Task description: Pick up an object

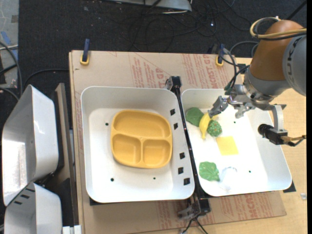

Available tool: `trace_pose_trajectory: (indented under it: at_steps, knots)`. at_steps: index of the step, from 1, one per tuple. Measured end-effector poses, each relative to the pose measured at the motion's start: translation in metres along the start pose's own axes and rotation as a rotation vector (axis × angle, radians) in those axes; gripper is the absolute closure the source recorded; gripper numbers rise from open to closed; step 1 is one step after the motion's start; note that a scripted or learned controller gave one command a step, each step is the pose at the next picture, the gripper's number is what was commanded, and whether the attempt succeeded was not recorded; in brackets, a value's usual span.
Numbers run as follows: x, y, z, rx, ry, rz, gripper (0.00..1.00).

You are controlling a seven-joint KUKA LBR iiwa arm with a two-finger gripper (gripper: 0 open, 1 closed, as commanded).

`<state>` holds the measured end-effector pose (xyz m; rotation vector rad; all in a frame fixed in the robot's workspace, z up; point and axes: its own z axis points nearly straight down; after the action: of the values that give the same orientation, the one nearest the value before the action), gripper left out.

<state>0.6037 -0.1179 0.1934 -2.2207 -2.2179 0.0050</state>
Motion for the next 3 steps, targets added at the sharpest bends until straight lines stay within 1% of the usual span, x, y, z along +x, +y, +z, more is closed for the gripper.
trace_pose_trajectory:
  at_steps: [1, 2, 3]
  knots:
    - [-0.001, -0.001, 0.043, 0.0, 0.0, 0.0, 0.0]
    - [0.0, -0.002, 0.097, 0.001, 0.001, 0.001, 0.0]
    - [0.0, 0.0, 0.083, -0.006, 0.0, 0.001, 1.0]
